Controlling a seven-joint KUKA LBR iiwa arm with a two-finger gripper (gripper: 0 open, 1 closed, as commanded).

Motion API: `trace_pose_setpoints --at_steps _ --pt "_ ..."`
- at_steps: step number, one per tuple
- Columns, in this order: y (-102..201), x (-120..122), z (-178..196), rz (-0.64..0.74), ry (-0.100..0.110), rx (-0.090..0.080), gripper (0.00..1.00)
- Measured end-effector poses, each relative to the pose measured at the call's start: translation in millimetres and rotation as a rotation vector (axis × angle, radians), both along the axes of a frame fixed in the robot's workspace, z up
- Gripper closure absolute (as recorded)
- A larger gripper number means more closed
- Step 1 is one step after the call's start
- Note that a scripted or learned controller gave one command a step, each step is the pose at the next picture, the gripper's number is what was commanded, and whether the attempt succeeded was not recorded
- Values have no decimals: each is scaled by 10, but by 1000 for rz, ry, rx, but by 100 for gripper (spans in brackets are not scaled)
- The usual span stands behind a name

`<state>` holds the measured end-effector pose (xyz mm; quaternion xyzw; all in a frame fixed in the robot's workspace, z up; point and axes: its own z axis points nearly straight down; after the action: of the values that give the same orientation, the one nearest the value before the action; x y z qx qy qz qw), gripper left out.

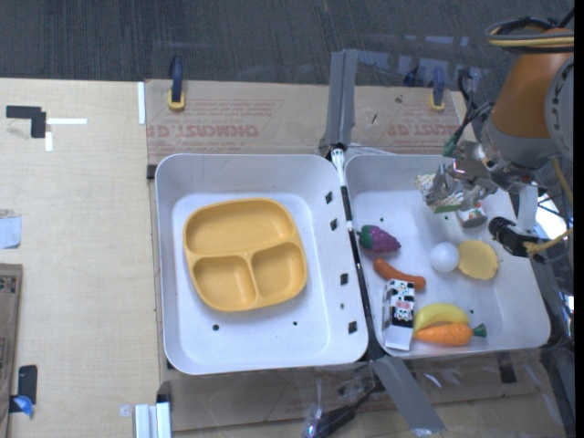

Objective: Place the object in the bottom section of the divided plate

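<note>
Bins sat side by side on the bench. The yellow divided plate [245, 253] lay in the middle of the left bin [173, 272], all its sections bare. The gripper [453, 194] hung over the right bin [529, 322] near its far edge, and whether it gripped anything could not be told. Which toy was meant was not clear; the white ball [444, 256] and yellow disc [478, 259] lay nearest, just toward the near edge. The plate lay well apart, leftward across the divider.

Nearer the camera than the gripper [453, 193]: a white ball [444, 256], banana [441, 315], carrot [447, 334] (touching the banana); grapes [379, 238] to its left.
</note>
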<state>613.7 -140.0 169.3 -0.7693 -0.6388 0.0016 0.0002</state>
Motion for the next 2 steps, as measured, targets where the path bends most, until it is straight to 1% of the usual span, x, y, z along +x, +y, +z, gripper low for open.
trace_pose_setpoints --at_steps 1,2 --pt "-5 1 87 1 1 -1 100" --pt "981 343 559 45 -1 1 100"
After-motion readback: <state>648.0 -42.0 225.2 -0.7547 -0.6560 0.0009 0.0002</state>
